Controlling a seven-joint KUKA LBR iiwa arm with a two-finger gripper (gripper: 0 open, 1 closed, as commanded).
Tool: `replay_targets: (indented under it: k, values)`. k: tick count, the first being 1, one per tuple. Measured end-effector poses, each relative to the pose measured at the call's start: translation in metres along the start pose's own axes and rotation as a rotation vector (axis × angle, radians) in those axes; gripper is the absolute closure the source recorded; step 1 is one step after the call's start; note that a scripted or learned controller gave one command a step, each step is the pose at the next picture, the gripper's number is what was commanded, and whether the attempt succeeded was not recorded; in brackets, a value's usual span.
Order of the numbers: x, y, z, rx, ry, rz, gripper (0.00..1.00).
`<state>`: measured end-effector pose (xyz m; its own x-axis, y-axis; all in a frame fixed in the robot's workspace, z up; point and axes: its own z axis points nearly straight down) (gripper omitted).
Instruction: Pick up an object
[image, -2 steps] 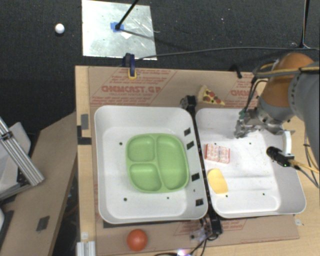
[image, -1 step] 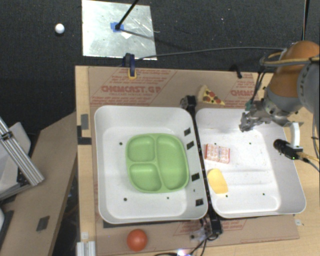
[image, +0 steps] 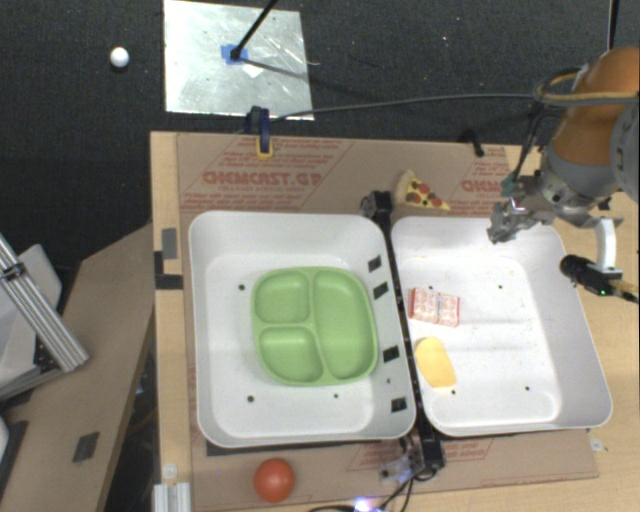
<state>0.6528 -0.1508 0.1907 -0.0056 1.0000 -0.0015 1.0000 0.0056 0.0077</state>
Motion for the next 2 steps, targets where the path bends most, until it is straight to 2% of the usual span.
replay_targets:
  k: [1,2]
  values:
    - [0.000,0.001,-0.014,0.003,0.001,0.000,1.00]
    - [0.047,-0.022,-0.008,0.008,0.003,-0.003,1.00]
